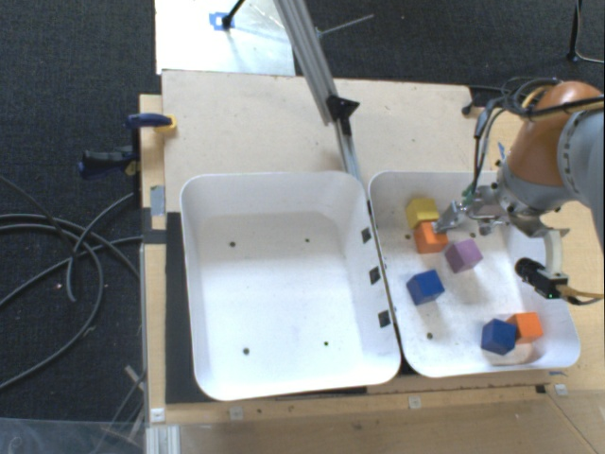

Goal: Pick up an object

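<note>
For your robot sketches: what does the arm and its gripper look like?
The arm is grey with a rounded orange band above the wrist. Thin dark cables loop beside it. The gripper is small, metallic grey, with a black part hanging below the wrist.

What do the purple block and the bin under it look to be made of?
Purple block: likely painted wood or matte foam, flat even colour without glare; hard to tell which. Right bin: probably thin moulded plastic, smooth white with rounded corners and a soft sheen.

bench with two white bins
</note>
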Tool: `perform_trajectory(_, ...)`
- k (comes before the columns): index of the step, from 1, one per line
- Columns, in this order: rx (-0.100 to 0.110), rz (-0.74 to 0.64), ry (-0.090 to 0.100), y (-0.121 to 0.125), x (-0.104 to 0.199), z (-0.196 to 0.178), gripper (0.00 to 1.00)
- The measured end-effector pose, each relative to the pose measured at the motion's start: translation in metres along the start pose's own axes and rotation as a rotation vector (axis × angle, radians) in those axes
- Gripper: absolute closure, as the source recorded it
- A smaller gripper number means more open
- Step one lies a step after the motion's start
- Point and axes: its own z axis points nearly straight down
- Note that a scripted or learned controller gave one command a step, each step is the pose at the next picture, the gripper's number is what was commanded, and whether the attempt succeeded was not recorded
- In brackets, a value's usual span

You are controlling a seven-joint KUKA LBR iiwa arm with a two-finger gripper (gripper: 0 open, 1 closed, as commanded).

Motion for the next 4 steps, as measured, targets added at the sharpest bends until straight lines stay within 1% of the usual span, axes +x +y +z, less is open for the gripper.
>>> perform_trajectory(1,0.001,0.000,0.001,0.000,0.000,0.000,0.00)
perform_trajectory(2,-0.007,0.003,0.000,-0.042,0.033,-0.002,0.00)
perform_trajectory(3,0.010,-0.001,0.014,-0.057,0.049,-0.002,0.00)
perform_trajectory(4,0.004,0.000,0.016,-0.055,0.050,-0.005,1.00)
